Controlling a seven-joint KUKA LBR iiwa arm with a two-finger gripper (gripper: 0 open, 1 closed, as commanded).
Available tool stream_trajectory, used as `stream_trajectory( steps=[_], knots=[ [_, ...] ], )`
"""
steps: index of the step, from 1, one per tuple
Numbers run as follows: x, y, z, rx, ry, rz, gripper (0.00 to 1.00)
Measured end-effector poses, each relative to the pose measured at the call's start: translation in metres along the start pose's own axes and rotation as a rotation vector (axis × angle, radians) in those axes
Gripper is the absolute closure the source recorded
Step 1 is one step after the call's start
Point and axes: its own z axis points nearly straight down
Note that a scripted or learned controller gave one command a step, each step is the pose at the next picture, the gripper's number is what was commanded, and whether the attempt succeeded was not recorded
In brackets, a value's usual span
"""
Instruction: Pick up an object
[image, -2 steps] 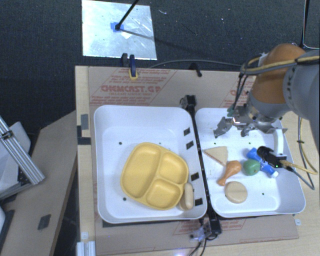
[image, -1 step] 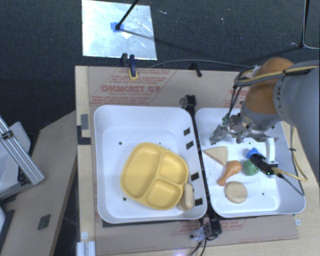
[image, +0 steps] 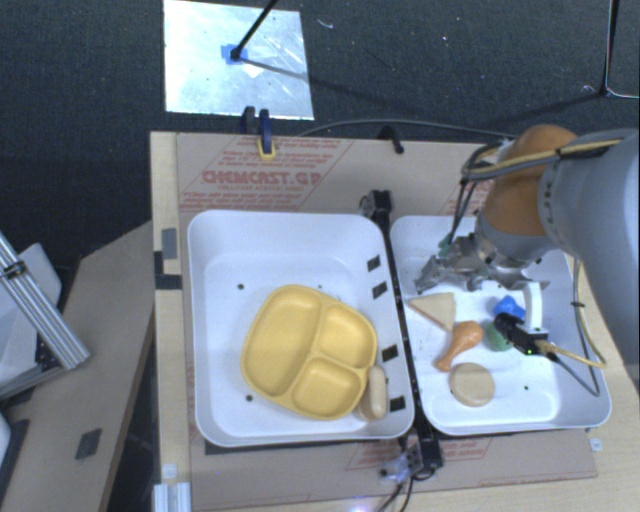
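Over the right bin (image: 570, 405), gripper (image: 452, 268) low by the cheese wedge (image: 434, 308) and chicken leg (image: 458, 344), ready to grab; open or shut, cannot tell.

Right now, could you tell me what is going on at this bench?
The arm's claw hangs over the right bin, just above a tan wedge. An orange drumstick toy, a round tan disc and a blue piece lie nearby. The left bin holds a yellow divided tray.
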Motion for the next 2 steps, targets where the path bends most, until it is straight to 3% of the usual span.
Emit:
stream_trajectory(
  steps=[1,2],
  knots=[
    [0.0,0.001,-0.012,-0.003,0.0,0.0,1.0],
    [0.001,0.011,-0.073,-0.007,-0.001,-0.003,1.0]
  ],
)
